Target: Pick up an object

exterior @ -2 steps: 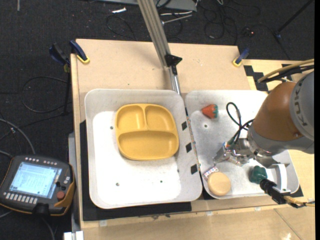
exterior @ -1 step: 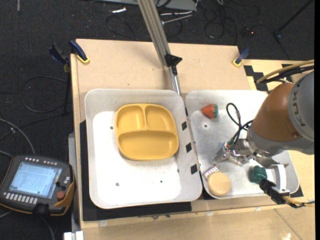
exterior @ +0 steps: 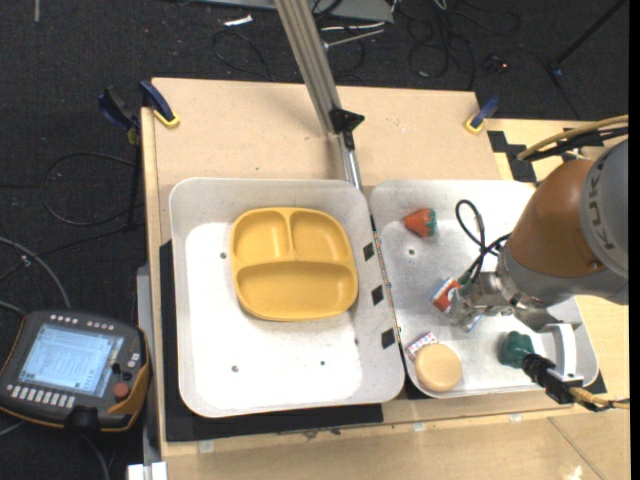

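Right now the likeliest target is the small red, white and blue packet-like object (exterior: 445, 292) lying near the middle of the right-hand shallow white bin (exterior: 400, 230), because the gripper (exterior: 470, 306) is down just beside it, at its right edge and perhaps touching it. I cannot tell from where I stand how wide the gripper is spread or whether anything is caught in it; the metal parts blur into the packet and the grey-and-orange arm (exterior: 560, 233) looms over them.

To do this step well, I would want the gripper centred over the packet rather than off to one side, so it closes across the body and does not merely nudge it along the bin floor. A flat thing like that looks liable to slide or tip, so a slow descent and a firm close before lifting seem wise.

Neighbours leave some room. A round tan bun-shaped toy (exterior: 438, 367) sits near the bin's front edge, below the packet and apart from it. A dark green rounded toy (exterior: 516, 347) lies to the right of the bun, close under the arm. A red strawberry toy with a green top (exterior: 422, 222) rests well apart toward the back. A black cable (exterior: 473, 226) loops above the gripper.

Beyond, the left-hand white bin (exterior: 200, 268) holds a yellow plastic divided plate (exterior: 294, 263), and both bins sit on the pale wooden counter (exterior: 250, 128).
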You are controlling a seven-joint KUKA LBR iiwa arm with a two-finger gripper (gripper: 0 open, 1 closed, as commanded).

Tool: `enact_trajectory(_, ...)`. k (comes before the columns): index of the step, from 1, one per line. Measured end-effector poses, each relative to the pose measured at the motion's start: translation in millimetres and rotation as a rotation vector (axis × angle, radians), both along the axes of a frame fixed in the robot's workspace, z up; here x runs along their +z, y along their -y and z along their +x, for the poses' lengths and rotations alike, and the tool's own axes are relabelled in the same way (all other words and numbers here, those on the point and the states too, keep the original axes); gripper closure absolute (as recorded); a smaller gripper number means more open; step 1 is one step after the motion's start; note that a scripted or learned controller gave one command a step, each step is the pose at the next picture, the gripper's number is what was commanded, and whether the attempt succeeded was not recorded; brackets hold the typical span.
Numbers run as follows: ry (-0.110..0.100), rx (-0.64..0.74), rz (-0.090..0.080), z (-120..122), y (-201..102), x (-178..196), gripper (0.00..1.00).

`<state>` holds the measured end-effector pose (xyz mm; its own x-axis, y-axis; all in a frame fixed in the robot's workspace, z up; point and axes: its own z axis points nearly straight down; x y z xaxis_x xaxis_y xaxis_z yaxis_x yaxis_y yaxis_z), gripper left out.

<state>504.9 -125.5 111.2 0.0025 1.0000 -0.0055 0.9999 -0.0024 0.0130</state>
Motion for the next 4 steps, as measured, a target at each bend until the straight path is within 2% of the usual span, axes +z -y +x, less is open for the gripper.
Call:
enact_trajectory(2,-0.007,0.006,0.004,-9.2,-1.5,114.3,1.0)
enact_trajectory(3,-0.009,0.006,0.004,-7.8,-1.5,139.0,1.0)
enact_trajectory(4,-0.014,0.01,0.007,3.3,-47.2,127.8,1.0)
